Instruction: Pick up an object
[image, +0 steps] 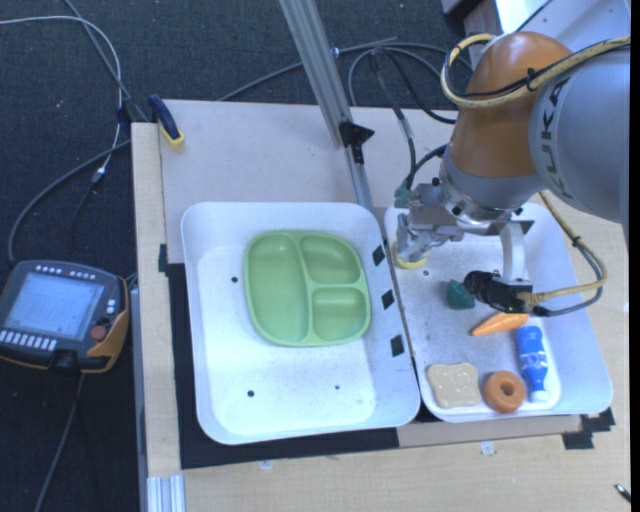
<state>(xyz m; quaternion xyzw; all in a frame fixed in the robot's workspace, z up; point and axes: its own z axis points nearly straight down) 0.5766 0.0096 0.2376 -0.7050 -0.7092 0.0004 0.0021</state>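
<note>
Fingers (412, 250) blurred (yellow thing (409, 263) beneath).

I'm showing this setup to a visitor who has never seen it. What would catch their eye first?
Probably the big grey arm with its orange band, reaching in from the right so its end effector hangs low over the right bin's upper left corner. Next, the green divided plate lying alone in the left bin. Then the small toys clustered in the right bin: a blue bottle, a donut, a carrot and a slice of bread.
</note>
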